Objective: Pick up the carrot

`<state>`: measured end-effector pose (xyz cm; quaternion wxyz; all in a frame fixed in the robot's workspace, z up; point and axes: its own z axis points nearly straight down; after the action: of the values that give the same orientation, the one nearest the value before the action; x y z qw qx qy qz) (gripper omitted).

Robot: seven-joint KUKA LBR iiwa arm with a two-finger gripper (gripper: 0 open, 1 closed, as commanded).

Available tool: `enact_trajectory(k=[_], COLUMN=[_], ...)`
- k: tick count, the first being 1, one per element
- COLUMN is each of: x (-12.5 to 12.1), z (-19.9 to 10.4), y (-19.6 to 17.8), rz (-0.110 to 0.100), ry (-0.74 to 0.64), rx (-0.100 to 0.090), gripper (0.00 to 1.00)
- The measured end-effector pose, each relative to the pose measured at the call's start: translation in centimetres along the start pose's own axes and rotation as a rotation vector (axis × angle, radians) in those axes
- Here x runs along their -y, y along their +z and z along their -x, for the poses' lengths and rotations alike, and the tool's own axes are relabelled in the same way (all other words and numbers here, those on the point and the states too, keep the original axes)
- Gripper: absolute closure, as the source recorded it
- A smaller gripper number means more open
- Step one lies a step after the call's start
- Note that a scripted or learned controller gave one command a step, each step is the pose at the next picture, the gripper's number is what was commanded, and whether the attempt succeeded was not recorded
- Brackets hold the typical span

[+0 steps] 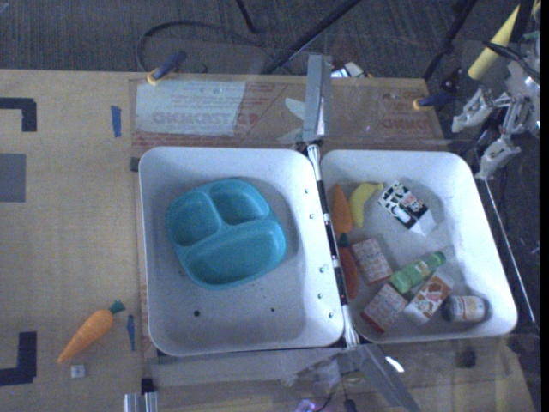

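Note:
An orange carrot (341, 209) lies along the left wall of the right bin (480, 230), next to a yellow banana (367, 197). A second carrot (86, 335), with a green top, lies on the bench outside the bins at the lower left. My gripper (485, 132) hovers above the far right corner of the right bin, well away from both carrots. Its pale fingers (470, 112) stand open with nothing between them.
The left bin (163, 316) holds a blue divided plate (226, 230). The right bin also holds a black-and-white box (403, 204), a red stick-shaped item (349, 271), small cartons (372, 259), a green bottle (418, 272) and a small can (466, 307).

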<state>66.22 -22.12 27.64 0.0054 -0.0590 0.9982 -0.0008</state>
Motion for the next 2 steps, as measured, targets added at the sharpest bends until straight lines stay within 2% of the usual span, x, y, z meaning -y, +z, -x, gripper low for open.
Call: enact_trajectory(k=[1,2], x=[0.1,0.1], z=[0.7,0.6], y=[0.8,4.1], rz=[0.001,0.005], ry=[-0.281,-0.796], rx=[0.000,-0.002], gripper=[0.00,0.00])
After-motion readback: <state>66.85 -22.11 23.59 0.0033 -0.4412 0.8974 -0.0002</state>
